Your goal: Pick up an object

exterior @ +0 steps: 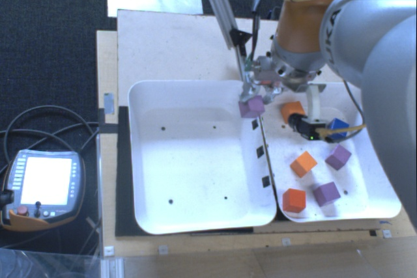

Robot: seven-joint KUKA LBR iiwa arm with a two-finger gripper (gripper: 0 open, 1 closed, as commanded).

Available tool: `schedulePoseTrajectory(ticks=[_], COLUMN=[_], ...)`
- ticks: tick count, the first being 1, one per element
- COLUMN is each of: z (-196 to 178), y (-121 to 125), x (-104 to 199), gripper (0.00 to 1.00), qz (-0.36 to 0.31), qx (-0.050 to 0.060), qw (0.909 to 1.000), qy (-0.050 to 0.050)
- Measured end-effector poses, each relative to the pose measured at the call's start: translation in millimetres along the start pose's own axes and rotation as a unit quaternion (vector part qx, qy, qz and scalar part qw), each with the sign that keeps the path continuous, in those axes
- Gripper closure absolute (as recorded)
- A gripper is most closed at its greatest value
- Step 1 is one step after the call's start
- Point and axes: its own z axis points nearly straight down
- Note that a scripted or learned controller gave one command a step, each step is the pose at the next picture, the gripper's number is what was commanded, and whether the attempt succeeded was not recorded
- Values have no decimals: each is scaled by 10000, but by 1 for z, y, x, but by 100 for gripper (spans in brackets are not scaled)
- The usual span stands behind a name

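Fingers [251, 96] grip a purple cube [252, 107] above the bins' divider [262, 152]

Probably lab: teach pendant [42, 189], bins [195, 159].

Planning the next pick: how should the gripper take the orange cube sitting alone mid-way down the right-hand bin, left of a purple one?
Probably from straight above, closing on two opposite flat side faces of the orange cube. It sits turned diagonally to the right white bin, so rotate the fingers to match its faces. Bare floor lies on every side; the nearest purple cube stands apart.
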Motion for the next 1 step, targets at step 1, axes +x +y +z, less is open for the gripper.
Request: schedulePoseTrajectory(ticks=[1], z=[7], y=[8], x=[49], gripper=[100], qz=[-1], qx=[-5], qw=[10000], qy=[2])
